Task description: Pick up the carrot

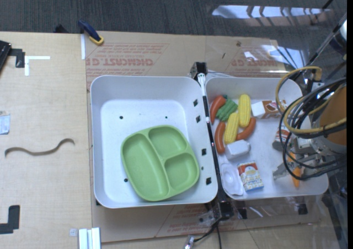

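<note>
one pair of jaws (288,169) hangs low over the near right corner of the right bin (309,189), half buried under loops of black and yellow cable (300,104). we cannot tell whether they are released or clenched, because the cables and the wrist hide too much. a small orange sliver (298,176) shows just beside them. it may be part of the tool or a toy, and we cannot say which.

moving left along the near wall, a small printed carton (251,176) and a clear plastic cup (229,177) lie side by side, with a white block (238,147) just beyond them. the carrot (217,104), as we read it, is the orange-red tapered piece with green leaves (226,111) at the far left of this bin, close to the dividing wall. it is bunched with two yellow corn cobs (244,106) and a reddish sausage (222,135), touching or nearly touching them, and it is well apart from the jaws.

further left, the left bin (99,132) holds a green divided plate (160,162), and beyond it the counter (44,104) carries a thin brown cord (38,150).

we judge the task barely begun. nothing we would call the carrot sits between the jaws, so the reach across to the cluster, the grasp and the lift all remain.
</note>
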Motion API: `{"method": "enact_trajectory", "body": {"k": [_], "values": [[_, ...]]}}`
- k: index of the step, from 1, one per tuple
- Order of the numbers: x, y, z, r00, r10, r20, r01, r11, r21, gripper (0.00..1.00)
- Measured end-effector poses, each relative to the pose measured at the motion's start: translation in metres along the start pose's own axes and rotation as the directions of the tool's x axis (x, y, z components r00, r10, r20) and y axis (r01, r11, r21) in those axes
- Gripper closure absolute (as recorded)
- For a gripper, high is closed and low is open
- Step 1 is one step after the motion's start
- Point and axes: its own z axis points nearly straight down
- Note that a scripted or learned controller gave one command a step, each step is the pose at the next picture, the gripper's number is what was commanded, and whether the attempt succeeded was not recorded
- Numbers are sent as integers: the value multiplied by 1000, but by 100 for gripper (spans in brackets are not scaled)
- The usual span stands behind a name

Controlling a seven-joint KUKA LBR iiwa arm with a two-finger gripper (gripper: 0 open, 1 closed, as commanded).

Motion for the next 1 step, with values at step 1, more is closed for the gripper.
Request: {"method": "enact_trajectory", "body": {"k": [1], "values": [[0,-2,-9,1000,5,1,-5,1000,3,100]]}}
